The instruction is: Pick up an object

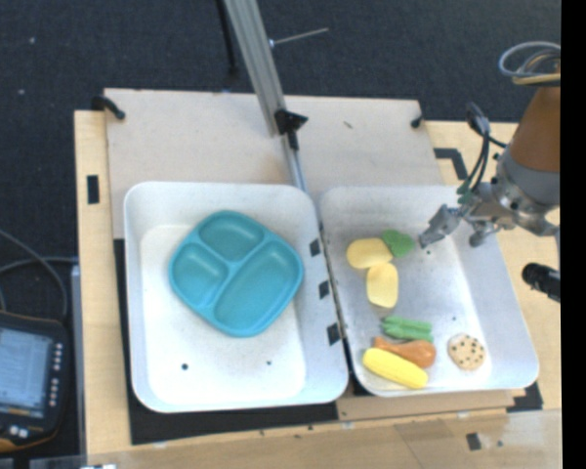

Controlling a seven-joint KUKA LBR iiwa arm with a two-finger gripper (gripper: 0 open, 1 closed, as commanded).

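The right bin (pixel 498 291) holds several toy foods. A yellow piece (pixel 368 253) lies beside a small green piece (pixel 398 243), and another yellow piece (pixel 383 285) lies just below them. Near the front lie a green pod (pixel 406 327), an orange carrot (pixel 411 351), a yellow corn-like piece (pixel 395 368) and a speckled cookie (pixel 466 352). My gripper (pixel 456 234) hangs over the bin's upper right part, to the right of the green piece. It is open with nothing between its fingers.
In the left bin (pixel 146 360) lies a teal divided plate (pixel 236 273). A slanted metal rail (pixel 259 57) runs from the top down to the gap between the bins. Bare floor shows in the right bin's middle right.
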